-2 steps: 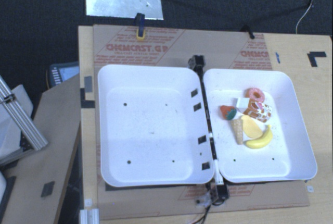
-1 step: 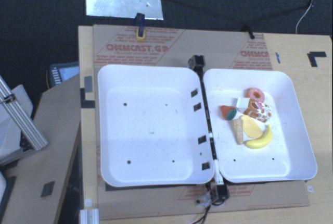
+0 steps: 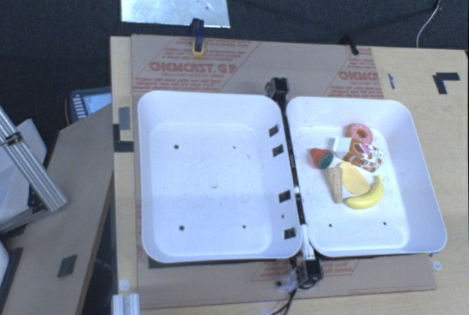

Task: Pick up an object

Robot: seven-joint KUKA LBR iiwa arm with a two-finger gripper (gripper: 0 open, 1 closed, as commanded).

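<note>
Two white bins sit on the tabletop (image 3: 410, 64): the left bin (image 3: 212, 182) and the right bin (image 3: 410, 218). The right bin holds a cluster of toy foods: one pink donut (image 3: 359, 133), one banana (image 3: 366, 196), one strawberry (image 3: 320, 157), one cone (image 3: 335, 183), one yellow wedge (image 3: 354, 178), one white block (image 3: 341, 145) and one sprinkled pastry (image 3: 364, 157). That makes seven toys.

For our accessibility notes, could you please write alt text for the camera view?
A cluster of toy food, including a pink donut and a banana, lies in the right white bin, beside the left white bin.
</note>
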